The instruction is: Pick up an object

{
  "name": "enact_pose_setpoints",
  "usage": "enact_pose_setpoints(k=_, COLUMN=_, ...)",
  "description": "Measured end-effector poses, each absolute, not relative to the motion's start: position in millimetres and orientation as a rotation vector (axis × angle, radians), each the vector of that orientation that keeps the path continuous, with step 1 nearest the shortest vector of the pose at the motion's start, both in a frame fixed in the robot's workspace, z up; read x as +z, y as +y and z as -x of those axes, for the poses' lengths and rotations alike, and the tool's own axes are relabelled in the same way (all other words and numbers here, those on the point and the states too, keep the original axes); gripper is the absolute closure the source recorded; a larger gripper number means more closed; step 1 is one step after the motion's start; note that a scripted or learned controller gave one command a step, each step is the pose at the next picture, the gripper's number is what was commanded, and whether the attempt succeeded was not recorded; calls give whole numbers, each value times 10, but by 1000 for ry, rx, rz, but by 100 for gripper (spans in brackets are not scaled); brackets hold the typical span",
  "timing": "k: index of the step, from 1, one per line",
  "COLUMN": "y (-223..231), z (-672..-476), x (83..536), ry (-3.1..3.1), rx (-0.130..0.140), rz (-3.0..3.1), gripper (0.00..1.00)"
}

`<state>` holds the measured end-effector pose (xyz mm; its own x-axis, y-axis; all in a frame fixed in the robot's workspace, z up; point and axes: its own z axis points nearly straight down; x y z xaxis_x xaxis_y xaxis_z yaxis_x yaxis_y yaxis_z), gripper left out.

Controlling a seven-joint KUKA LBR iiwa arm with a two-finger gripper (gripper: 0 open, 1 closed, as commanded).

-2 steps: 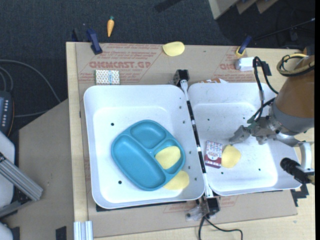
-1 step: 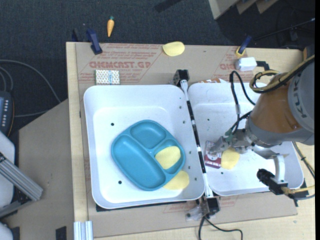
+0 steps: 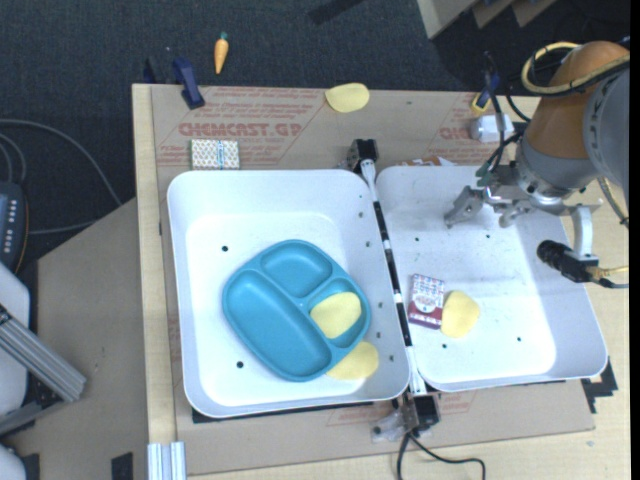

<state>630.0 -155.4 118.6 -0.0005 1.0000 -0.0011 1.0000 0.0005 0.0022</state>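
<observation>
Right bin: claw spread open, gripping nothing.

Nearest me, I see a yellow piece (image 3: 461,314) touching a small red-and-white packet (image 3: 426,301) in the right bin (image 3: 560,353); the left bin (image 3: 190,268) holds a blue divided tray (image 3: 275,308). Farther back, my gripper (image 3: 483,209) hovers, fingers apart, well apart from both.

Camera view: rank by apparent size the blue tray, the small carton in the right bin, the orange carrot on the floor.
Largest to smallest:
1. blue tray, left bin, by far the biggest.
2. small carton, at the right bin's left edge.
3. orange carrot, on the carpet beyond the bench; farther from the camera, so partly foreshortened.
</observation>
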Motion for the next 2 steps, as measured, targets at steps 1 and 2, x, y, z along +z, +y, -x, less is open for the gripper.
enact_pose_setpoints(k=1, y=-1042, z=-5787, x=1373, ry=2224, rx=0, rz=-2222, gripper=0)
enact_pose_setpoints(k=2, y=-1010, z=-5349, x=878, ry=2218, rx=7, rz=-2218, gripper=0)
